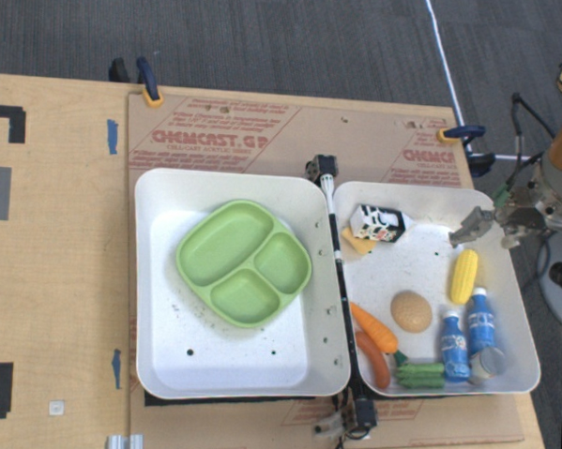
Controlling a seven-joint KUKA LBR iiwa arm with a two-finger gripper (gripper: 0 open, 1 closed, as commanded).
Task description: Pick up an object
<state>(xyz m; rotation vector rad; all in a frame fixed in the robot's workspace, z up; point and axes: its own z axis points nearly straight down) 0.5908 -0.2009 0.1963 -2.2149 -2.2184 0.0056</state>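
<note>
My gripper hovers over the far right part of the right bin, open, with nothing between its fingers. Just below it lies a yellow corn cob. Further down stand two blue bottles side by side. A tan round bun sits mid-bin. An orange carrot, a red-orange piece and a green vegetable lie along the near edge. A black-and-white cow toy rests at the far left of this bin.
The left bin holds a green divided plate. A black clamp sits where the bins meet. Blue-and-yellow clamps pin the cardboard sheet. A white cable runs across the floor behind.
</note>
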